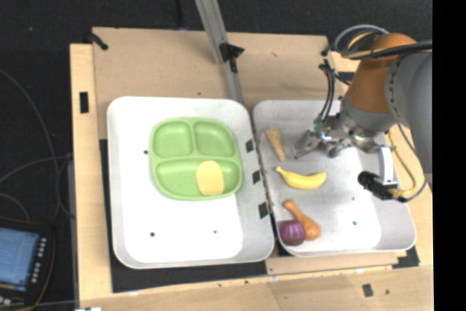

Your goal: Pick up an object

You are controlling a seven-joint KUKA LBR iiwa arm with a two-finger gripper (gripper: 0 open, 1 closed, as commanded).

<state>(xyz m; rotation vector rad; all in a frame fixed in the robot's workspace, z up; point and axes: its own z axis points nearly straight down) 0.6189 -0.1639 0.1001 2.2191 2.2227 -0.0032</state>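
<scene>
Looking down on our two bins, we've got the gripper (pixel 314 143) low over the right bin (pixel 364 229), fingers spread a bit with nothing between them. A banana (pixel 301 178) lies just below it, apart from the fingers, and a tan cone (pixel 275 143) sits to the left near the bin's edge. Closer to the front corner there's a purple onion (pixel 292 231) touching an orange carrot (pixel 302 219). Over in the left bin (pixel 131 229), a green divided plate (pixel 195 158) has a yellow slice (pixel 210 178) in its big compartment.

A divided plate (pixel 195 148) sits in the left bin (pixel 131 229). In the right bin (pixel 378 222), a banana (pixel 301 178) lies between a cone (pixel 276 143) behind and an onion (pixel 292 231) in front.
</scene>
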